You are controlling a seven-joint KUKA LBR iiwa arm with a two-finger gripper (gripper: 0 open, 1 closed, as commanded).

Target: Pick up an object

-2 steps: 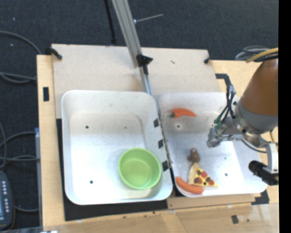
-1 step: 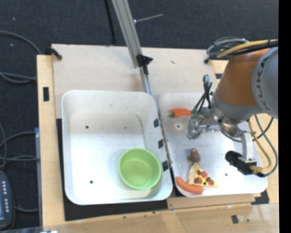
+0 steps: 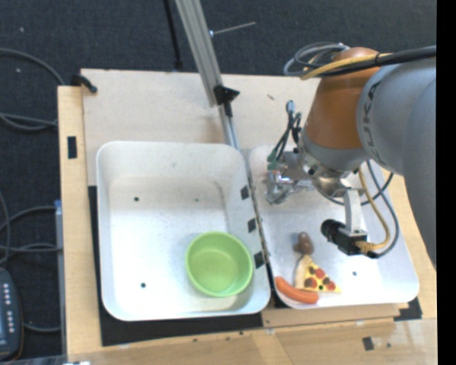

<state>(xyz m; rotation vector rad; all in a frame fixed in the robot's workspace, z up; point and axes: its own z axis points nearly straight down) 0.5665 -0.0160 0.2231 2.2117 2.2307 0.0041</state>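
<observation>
Below, a small brown rounded lump (image 3: pixel 304 242) sits beside a yellow toy pizza slice (image 3: pixel 313 275) and orange toy sausage (image 3: pixel 296 291); my gripper (image 3: pixel 277 188), grip unreadable.

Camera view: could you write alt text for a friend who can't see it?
A grey and orange robot arm reaches over the right white bin, which holds a pizza slice toy, an orange carrot-like piece and a small brown object. The left bin holds a green bowl.

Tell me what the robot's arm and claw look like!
The big rounded grey arm has a shiny orange band above its wrist. Thin green, black and yellowish cables loop around the small silvery metal claw at its end.
</observation>
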